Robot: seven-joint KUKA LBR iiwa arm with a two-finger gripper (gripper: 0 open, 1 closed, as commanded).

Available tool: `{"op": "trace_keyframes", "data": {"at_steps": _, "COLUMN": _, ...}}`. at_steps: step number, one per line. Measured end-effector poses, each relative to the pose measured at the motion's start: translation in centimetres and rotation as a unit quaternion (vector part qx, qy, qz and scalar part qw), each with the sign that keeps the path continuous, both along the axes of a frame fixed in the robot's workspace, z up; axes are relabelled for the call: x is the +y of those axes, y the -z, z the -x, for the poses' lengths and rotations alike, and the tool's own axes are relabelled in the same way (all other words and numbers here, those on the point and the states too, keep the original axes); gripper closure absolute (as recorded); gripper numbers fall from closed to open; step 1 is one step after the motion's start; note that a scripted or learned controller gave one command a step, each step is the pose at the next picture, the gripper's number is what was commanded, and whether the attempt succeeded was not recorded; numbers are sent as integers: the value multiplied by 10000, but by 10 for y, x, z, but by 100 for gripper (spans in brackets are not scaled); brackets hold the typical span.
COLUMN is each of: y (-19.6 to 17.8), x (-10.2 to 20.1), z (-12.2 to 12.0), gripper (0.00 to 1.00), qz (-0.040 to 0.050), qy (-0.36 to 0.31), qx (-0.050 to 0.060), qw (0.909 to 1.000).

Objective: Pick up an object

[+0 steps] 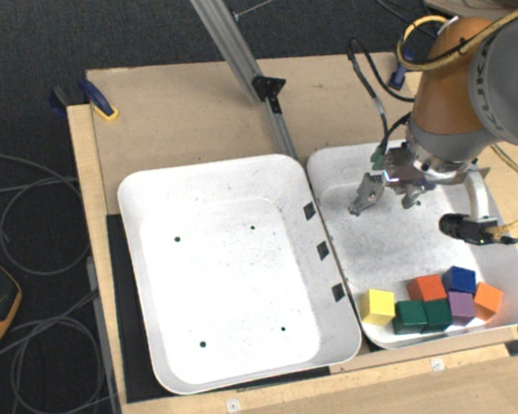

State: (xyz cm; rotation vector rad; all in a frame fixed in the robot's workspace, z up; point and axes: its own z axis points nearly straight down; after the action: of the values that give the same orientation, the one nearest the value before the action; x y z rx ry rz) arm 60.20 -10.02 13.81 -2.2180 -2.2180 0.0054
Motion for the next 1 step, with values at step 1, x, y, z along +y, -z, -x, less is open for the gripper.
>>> {"op": "trace_keyframes", "data": {"at_steps": 1, "y": 41, "x": 1, "z": 1, "gripper": 0, "qz": -1, "qy": 1, "qx": 3, "qw": 10000}}
